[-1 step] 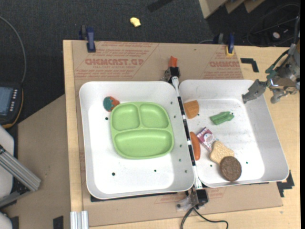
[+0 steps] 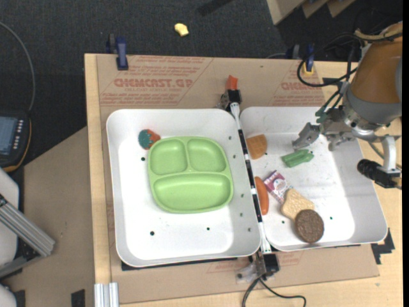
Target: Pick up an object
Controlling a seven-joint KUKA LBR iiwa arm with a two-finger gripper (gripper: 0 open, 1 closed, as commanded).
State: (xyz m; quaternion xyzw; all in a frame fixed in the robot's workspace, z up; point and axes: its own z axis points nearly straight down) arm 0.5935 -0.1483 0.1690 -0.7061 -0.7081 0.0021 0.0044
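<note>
Pincer (image 2: 321,135) hangs over the upper part of the right bin (image 2: 358,203), fingers apart, nothing between them. A green block (image 2: 297,158) lies on the bin floor just below the left finger, not gripped. Also in this bin: orange piece (image 2: 257,146), carrot (image 2: 262,196), pink wrapper (image 2: 277,184), cracker (image 2: 296,203), brown cookie (image 2: 309,225). Left bin (image 2: 128,222) holds a green divided plate (image 2: 189,174).

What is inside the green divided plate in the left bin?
Nothing visible: all three compartments of the green plate show bare. A small round object sits outside its far-left corner. Underneath is covered.
</note>
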